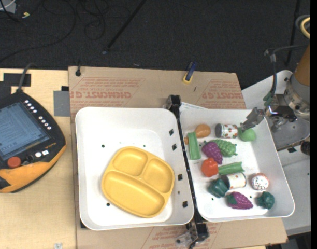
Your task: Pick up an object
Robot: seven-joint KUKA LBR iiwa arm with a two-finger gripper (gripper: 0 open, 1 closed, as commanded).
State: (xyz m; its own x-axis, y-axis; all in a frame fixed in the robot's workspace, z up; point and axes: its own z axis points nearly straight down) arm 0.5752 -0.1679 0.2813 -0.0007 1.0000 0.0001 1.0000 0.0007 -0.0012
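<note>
Right now I see the end effector [253,117] reaching in from the right over the far edge of the right shallow white bin [279,170], its grey tip touching or just above a small round green plastic ball [247,135]; I cannot tell how it is set. Just left of the ball lies a small can with a red and white label [227,130], then an orange rounded toy [202,130]. Nearer the middle sit a purple plastic grape bunch [212,150], a red plastic pepper [210,167] and a long green plastic strip [193,146] along the bin's left wall. The left white bin [96,123] holds a yellow divided plastic tray [138,180]. A black and orange control pendant [21,139] rests on the tabletop [34,217] at far left.
</note>
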